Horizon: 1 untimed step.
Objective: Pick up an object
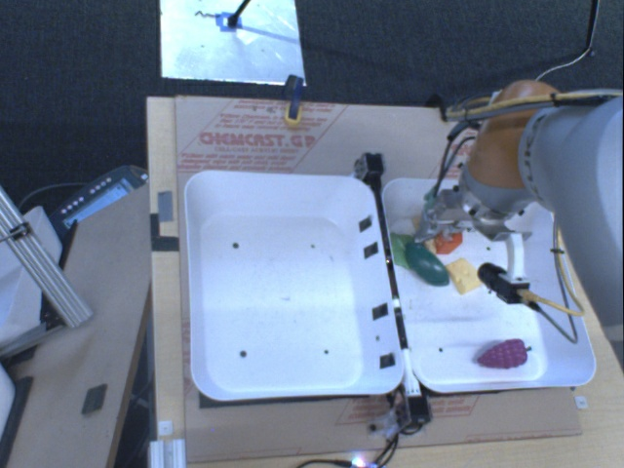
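Camera view takes in two white bins: the left bin [283,291] and the right bin [556,359]. One grey arm [575,164] reaches over the right bin, its gripper [441,224] low among the objects; whether it grasps anything cannot be told. Four small objects lie there: one green piece [426,262], one purple berry [502,354], one yellow block [464,276], one orange piece [448,245].

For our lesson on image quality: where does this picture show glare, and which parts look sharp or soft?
Camera view: strong glare on the shiny silver metal sheet at top; the two shallow white plastic bins are evenly lit with faint shadows; the magenta berry-shaped toy is fairly sharp; the grey arm near the lens looks soft.
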### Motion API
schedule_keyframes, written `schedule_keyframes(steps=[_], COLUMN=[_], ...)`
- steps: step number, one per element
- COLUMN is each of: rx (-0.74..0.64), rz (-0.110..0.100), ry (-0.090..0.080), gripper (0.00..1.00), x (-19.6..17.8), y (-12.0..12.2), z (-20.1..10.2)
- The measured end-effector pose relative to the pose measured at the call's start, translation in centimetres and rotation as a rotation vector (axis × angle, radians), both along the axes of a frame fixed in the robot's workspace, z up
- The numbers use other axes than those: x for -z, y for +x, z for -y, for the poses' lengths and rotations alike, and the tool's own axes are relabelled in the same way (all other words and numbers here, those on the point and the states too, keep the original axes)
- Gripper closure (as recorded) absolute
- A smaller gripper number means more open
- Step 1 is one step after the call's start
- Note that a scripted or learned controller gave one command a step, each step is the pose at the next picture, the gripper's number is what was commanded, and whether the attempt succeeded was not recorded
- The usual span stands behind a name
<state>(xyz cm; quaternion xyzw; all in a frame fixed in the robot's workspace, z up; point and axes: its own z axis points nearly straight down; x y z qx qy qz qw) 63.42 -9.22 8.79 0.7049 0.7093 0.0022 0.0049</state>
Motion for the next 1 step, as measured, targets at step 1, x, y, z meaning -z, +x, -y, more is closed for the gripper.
schedule_keyframes(steps=[1], rx=[0.0], rz=[0.003], ry=[0.002], gripper=[1.0], x=[-1.13], y=[0.12], z=[0.03])
